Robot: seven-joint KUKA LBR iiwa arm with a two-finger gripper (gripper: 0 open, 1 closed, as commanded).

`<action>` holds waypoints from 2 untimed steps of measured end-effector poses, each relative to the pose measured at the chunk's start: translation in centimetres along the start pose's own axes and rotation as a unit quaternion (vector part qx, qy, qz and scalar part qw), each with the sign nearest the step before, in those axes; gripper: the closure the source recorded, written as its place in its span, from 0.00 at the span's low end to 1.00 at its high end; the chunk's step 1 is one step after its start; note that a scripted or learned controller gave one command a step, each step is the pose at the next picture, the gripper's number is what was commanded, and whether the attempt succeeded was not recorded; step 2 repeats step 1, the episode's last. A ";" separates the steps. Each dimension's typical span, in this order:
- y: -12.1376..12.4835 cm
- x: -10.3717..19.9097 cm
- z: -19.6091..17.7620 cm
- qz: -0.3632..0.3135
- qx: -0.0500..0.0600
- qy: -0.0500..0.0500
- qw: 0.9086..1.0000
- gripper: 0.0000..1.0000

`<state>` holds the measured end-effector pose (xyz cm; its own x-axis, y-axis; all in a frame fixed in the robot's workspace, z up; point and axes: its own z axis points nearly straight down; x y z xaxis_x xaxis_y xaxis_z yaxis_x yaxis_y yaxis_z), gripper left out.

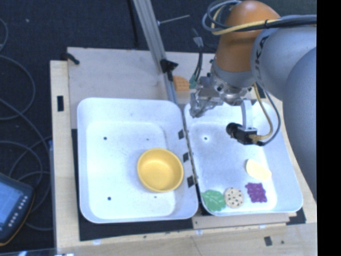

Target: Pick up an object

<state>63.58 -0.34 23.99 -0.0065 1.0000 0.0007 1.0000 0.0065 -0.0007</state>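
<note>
A yellow bowl (pixel 160 169) sits in the left bin (pixel 101 121), toward its right side. Along the near edge of the right bin (pixel 224 153) lie a green piece (pixel 213 199), a round speckled cookie (pixel 233 197) and a purple bunch of grapes (pixel 256 192). A pale yellow piece (pixel 258 169) lies just behind the grapes. My gripper (pixel 198 106) hangs over the far left corner of the right bin, well away from all these objects, and I see nothing in it.
An aluminium post (pixel 152 36) slants up from behind the bins' shared wall. A small orange block (pixel 181 84) sits at its foot. A black cable plug (pixel 241 133) dangles from the arm over the right bin. A tablet (pixel 10 207) lies at lower left.
</note>
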 end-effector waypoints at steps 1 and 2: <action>0.5 5.4 -1.1 -0.001 -0.001 0.001 1.000 1.00; 0.5 5.4 -1.1 -0.001 -0.001 0.001 1.000 1.00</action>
